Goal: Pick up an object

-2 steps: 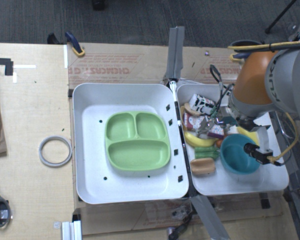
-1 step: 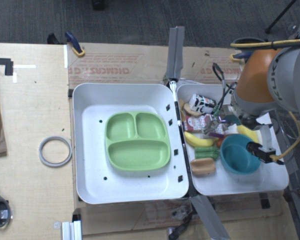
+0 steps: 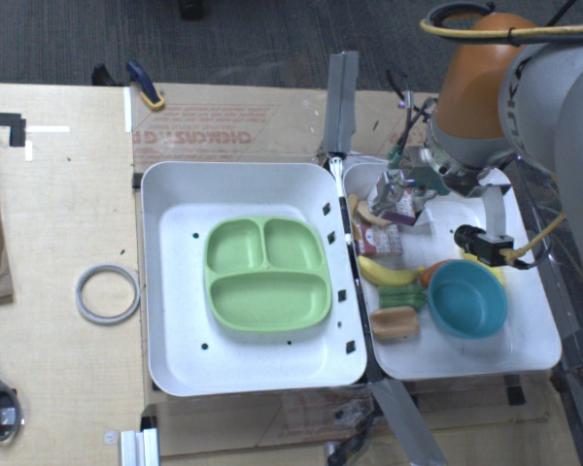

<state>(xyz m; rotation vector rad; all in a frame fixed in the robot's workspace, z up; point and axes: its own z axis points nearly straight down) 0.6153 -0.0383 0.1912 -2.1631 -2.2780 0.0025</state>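
1. Tabletop point(image 3: 58, 212): pale wood, flat and matt, nearest the lens along its front edge; it carries both bins, with a grey ring point(image 3: 108, 292) well left of the blue bowl.
2. Left bin point(image 3: 165, 338): shallow white plastic with rounded corners, left of the blue bowl; it holds a green divided plate point(image 3: 267, 273), smooth, stiff, three compartments.
3. Right bin point(image 3: 525, 343): same white plastic, carrying the blue bowl and the small clutter.
4. Arm: grey casing with an orange band point(image 3: 476, 61), above and behind the blue bowl.
5. Blue bowl point(image 3: 468, 297): round, rigid, glossy, probably light; the likeliest pick, judged best taken across its rim, though a slick wall may slip.
6. Banana point(image 3: 387, 272): yellow, curved, just left of the blue bowl; likely a firm toy, best pinched across its narrow middle.
7. Brown bun-like piece point(image 3: 394, 323): rounded, matt, just left and in front of the blue bowl.
8. Claw point(image 3: 400, 190): up and left of the blue bowl, low over crumpled packets point(image 3: 384, 223); whether spread or pressed together cannot be told.
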